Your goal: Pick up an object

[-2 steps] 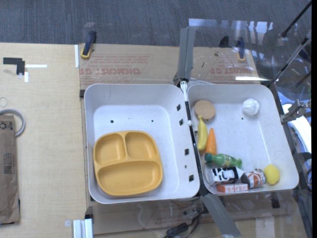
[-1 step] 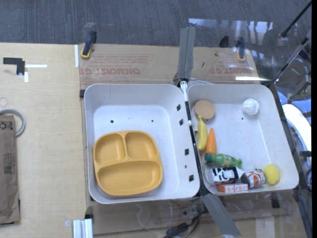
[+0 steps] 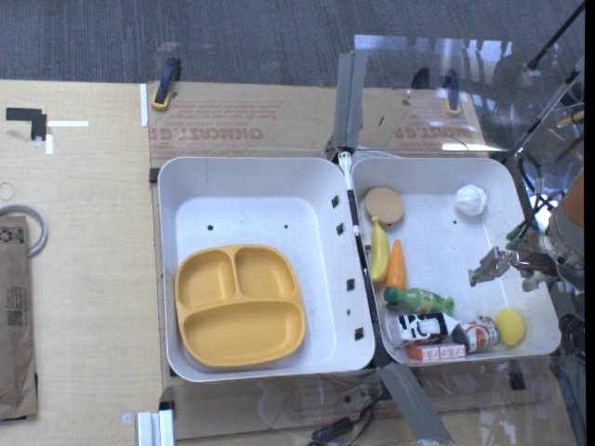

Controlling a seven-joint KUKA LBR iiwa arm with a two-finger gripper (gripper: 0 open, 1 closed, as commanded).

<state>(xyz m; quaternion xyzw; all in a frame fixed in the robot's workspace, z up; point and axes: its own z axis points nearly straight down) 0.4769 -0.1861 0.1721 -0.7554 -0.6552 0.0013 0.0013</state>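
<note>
Nothing is picked up yet: the end effector (image 3: 490,268) hangs over bare floor in the right bin (image 3: 437,170), fingers spread and pinching nothing, while the lemon (image 3: 509,327), carrot (image 3: 397,266) and banana (image 3: 379,250) lie untouched

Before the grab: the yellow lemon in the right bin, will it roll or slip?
The lemon looks rounded and smooth, so it would probably roll if nudged and might squirt out of a two-finger pinch. It sits close to the bin's near wall beside a small can, which may limit rolling but crowd the fingers. It looks like toy food, likely light.
</note>
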